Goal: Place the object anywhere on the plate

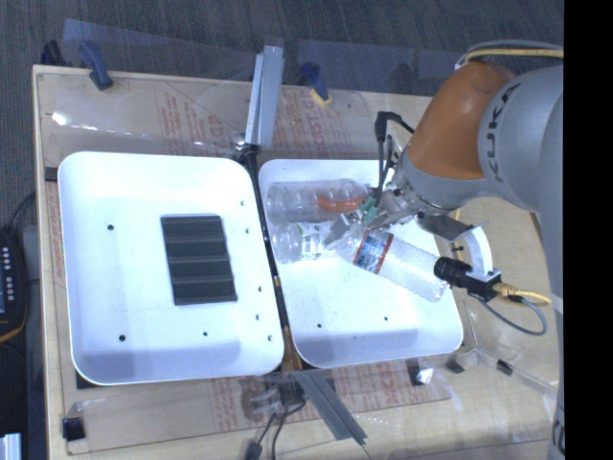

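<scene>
Nearest us, the grey arm with its orange band looms at the right of the frame. Its fingers sit low in the right bin; we cannot tell whether they are parted or closed. A red-labelled bottle lies slantwise just below them, with other clear bottles to the left. The dark ribbed plate lies in the left bin, well apart.
</scene>
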### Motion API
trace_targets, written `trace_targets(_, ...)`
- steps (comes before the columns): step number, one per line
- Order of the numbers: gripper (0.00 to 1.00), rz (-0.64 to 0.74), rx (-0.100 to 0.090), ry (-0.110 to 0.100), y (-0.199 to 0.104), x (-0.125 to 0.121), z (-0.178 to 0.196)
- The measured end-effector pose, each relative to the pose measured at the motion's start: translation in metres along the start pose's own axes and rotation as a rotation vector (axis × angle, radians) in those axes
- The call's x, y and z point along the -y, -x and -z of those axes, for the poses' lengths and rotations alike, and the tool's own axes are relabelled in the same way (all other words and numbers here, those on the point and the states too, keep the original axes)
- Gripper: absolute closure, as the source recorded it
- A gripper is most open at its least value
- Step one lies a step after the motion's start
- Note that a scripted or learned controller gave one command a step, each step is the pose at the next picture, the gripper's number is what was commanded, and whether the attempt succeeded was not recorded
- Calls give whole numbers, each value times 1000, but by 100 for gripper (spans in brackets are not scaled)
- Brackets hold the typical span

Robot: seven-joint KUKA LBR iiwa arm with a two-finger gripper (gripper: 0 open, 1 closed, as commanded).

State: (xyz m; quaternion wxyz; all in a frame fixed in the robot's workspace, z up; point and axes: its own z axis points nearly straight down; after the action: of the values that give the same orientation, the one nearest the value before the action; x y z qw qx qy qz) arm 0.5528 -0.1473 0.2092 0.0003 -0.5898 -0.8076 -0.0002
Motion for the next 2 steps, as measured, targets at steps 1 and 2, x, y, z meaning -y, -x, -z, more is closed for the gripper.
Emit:
trace_targets(1, 100, 237, 2, 2, -74, -38, 57)
trace_targets(2, 100, 356, 3, 3, -133, -55, 68)
